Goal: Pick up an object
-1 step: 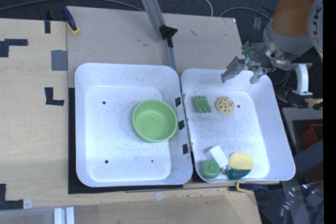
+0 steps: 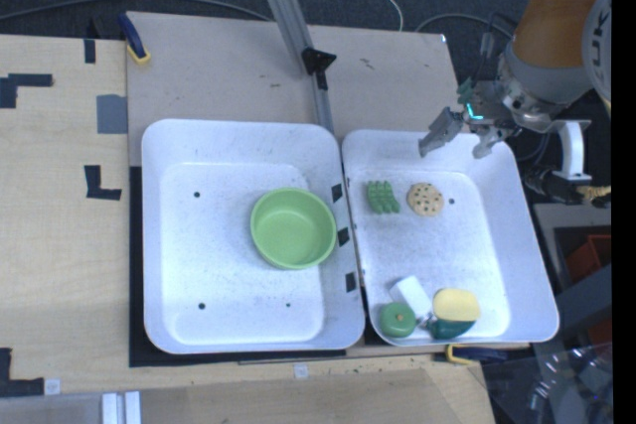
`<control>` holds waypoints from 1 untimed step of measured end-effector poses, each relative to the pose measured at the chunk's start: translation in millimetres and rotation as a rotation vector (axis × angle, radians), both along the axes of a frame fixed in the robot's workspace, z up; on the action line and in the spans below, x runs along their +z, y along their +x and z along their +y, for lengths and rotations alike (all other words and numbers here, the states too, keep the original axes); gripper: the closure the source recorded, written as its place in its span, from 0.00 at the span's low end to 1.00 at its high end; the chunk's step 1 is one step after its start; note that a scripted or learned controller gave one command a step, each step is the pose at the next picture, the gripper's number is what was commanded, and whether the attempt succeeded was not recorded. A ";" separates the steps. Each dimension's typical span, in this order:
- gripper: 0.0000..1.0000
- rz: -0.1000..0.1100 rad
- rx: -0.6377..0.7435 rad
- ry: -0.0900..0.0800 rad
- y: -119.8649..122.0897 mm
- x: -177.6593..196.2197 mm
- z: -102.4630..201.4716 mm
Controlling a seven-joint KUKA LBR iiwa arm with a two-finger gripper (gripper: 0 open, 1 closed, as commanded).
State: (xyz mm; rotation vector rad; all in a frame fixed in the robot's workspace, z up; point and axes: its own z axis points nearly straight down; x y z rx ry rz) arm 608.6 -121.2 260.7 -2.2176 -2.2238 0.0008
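Cookie (image 2: 425,200) lies in the right bin (image 2: 497,243), at seven o'clock from the gripper (image 2: 461,142), whose fingers spread wide, holding nothing; green bowl (image 2: 292,228) in left bin (image 2: 189,243)

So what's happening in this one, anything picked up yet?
Not yet. The gripper hangs open over the far edge of the right bin with nothing between its fingers. Below it lie a cookie and a small green ridged piece; a green round toy, a white block and a yellow piece crowd the near corner. The left bin holds a green bowl.
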 end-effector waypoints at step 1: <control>0.00 0.007 -0.001 0.000 -1.3 -63.2 6.9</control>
